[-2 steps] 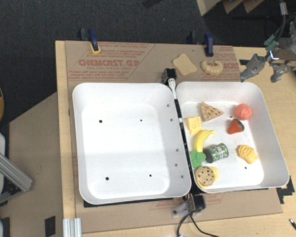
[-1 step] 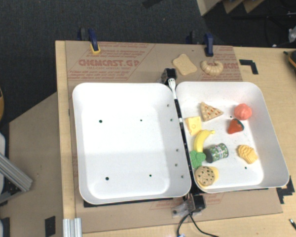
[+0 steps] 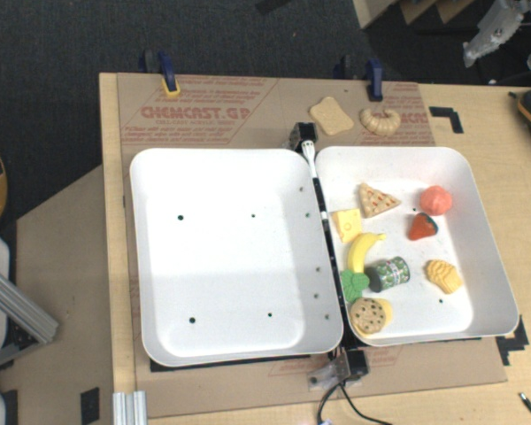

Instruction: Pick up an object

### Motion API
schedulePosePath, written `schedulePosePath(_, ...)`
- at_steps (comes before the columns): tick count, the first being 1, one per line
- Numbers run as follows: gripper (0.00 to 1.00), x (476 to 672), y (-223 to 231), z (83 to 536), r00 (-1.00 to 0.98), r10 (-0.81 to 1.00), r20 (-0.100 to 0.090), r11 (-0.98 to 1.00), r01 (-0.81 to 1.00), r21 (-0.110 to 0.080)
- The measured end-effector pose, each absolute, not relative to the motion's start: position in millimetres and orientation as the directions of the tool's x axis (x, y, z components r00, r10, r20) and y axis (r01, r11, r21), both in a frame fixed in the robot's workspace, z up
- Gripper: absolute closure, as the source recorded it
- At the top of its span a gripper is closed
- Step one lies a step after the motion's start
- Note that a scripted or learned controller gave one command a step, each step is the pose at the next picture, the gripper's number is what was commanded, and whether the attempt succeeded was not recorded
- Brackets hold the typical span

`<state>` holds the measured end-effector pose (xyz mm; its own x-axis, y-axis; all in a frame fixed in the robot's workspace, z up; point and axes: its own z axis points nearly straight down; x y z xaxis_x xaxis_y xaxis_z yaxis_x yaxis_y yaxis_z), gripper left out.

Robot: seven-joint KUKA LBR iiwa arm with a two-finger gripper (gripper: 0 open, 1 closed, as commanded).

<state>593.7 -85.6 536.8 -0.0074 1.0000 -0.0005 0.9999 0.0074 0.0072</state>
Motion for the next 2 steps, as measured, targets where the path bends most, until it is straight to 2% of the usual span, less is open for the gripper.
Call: schedulePosePath(2, 0.0, 584.2, 77, 535, -0.01, 1.0, 0.003, 0.01, 1.0, -0.001)
